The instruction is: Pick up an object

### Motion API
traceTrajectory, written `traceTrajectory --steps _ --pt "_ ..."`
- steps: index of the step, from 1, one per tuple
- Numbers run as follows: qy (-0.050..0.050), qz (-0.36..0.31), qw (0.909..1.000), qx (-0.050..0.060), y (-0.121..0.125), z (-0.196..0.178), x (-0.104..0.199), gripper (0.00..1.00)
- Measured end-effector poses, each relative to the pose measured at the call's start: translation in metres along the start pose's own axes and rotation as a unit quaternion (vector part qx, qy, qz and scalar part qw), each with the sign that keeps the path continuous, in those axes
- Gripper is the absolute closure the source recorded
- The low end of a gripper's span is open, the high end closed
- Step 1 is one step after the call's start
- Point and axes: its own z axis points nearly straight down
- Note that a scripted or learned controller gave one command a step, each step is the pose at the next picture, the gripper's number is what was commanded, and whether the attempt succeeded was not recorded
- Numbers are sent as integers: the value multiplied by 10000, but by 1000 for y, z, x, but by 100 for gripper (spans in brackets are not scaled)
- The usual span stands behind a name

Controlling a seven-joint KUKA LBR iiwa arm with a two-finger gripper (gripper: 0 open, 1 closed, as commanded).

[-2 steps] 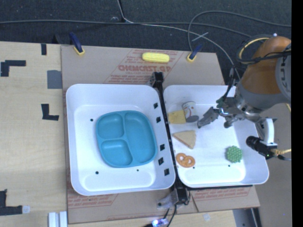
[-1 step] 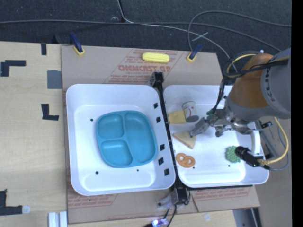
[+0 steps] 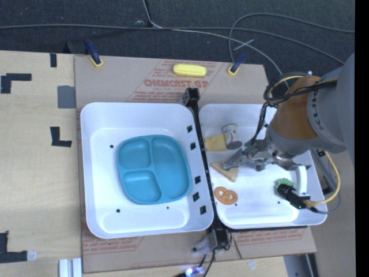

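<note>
Surface: a brown cardboard sheet printed with red lettering covers a pale wooden bench, held at its far edge by two blue-and-yellow clamps
Room: dark carpet lies beyond the bench, crossed by loose cables
Bins: the left bin holds a teal divided plate; the right bin holds the small items
Arm: grey with an orange band, reaching in from the right over the right bin
Gripper: low inside the right bin; whether its jaws stand apart or together cannot be told, nor whether anything is between them
Yellow wedge: just left of the jaws
Tan wedge: just below the jaws, close to touching
Pretzel: further toward the near rim from the jaws
Yellow corn cob: well beyond the jaws, on the cardboard outside both bins
</note>
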Motion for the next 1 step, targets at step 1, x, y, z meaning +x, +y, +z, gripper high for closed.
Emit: traceTrajectory --steps 1 --pt "10 -14 10000 -63 5 -17 2 100"
